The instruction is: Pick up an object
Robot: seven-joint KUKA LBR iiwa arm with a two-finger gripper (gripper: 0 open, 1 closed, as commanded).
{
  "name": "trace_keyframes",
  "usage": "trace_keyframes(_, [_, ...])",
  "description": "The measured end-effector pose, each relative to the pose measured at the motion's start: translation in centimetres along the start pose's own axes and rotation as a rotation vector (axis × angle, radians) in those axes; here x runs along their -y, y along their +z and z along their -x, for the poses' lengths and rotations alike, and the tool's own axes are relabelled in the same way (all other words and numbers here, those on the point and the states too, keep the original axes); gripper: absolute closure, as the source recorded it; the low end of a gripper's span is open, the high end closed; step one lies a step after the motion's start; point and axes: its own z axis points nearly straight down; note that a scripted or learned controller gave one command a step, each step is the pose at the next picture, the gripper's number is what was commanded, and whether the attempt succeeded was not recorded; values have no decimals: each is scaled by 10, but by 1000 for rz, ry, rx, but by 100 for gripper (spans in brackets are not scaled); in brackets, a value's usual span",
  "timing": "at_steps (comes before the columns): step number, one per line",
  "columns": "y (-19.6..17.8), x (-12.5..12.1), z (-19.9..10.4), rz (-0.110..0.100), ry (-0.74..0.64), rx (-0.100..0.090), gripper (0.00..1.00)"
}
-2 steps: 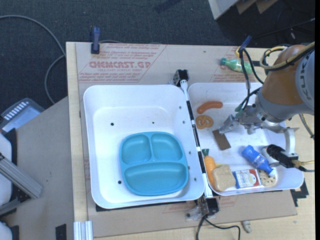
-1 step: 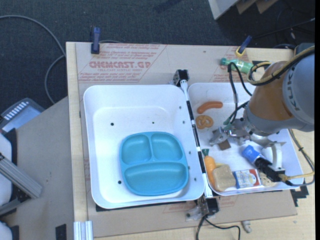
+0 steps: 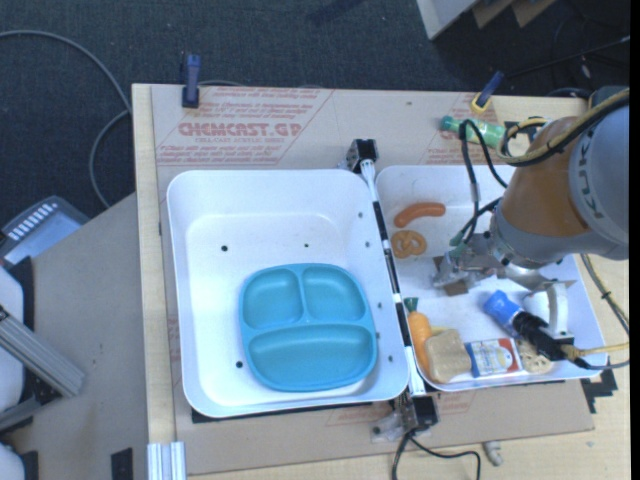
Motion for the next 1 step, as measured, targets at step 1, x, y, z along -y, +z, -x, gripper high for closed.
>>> trace_keyframes(1, [-117,-18,-64,1,-2,0,100])
